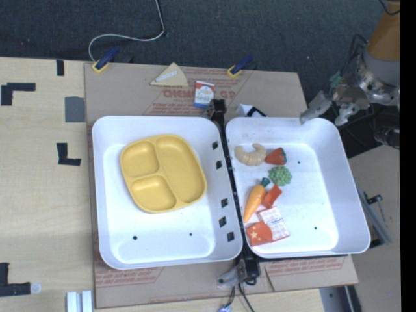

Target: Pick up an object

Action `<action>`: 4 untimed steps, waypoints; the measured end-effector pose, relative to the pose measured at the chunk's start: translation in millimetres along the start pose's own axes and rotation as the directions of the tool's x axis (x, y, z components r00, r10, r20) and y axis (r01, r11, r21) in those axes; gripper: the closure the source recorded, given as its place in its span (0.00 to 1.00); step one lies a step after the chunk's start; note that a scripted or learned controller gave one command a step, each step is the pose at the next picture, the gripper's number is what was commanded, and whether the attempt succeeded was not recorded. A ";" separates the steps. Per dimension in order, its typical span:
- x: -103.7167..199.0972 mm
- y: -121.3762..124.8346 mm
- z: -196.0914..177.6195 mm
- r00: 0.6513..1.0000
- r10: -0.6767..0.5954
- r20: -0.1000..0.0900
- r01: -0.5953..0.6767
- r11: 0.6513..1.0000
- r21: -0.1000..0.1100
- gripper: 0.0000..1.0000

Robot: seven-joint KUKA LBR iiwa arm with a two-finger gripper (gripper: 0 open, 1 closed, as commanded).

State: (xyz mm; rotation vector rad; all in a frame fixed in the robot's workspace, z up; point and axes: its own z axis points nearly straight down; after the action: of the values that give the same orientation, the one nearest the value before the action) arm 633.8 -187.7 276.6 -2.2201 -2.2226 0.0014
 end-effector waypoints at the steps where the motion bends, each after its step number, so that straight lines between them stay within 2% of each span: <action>1: 20.9 -10.3 115.0 1.000 0.000 -0.002 0.000 1.000 0.004 0.00; 2: 48.0 -26.6 190.2 1.000 -0.001 0.000 0.001 1.000 -0.002 0.00; 3: 63.8 -61.4 190.0 1.000 0.001 0.002 -0.001 1.000 -0.006 0.00; 4: 63.3 -61.0 180.0 1.000 0.001 0.003 -0.001 1.000 -0.006 1.00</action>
State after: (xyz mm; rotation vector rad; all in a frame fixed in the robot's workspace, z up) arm 572.6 -124.6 96.7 -2.2256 -2.2267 -0.0016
